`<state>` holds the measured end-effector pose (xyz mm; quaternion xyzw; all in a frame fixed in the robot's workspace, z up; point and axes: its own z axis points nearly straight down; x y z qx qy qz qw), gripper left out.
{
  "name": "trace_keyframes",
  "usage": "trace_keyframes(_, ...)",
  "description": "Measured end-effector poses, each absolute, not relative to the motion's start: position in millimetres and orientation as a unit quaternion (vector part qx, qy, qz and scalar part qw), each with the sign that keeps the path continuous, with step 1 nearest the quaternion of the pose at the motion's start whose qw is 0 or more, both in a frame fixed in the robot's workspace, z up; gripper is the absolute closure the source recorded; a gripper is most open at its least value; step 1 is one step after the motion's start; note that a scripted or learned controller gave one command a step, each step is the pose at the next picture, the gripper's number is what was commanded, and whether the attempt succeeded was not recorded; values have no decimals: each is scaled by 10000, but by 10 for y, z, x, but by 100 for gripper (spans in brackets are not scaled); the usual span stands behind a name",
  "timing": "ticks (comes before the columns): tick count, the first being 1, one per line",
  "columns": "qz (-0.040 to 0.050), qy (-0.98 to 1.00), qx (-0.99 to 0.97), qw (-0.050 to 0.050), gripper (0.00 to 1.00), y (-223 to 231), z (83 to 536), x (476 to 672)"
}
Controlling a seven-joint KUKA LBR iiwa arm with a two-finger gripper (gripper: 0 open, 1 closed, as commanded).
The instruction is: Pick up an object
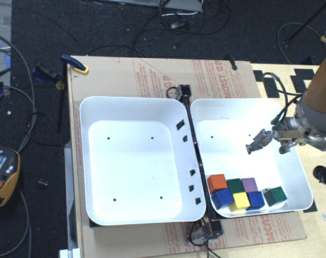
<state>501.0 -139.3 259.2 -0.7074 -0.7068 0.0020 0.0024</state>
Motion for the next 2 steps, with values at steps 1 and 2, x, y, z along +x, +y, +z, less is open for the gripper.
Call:
trace_keyframes(1, 2, -7072, -7071, 2, 0, -1392, 2619, 5020)
trace_keyframes(2, 10, -7072, -7070, 15, 0, -1367, 2193, 5044)
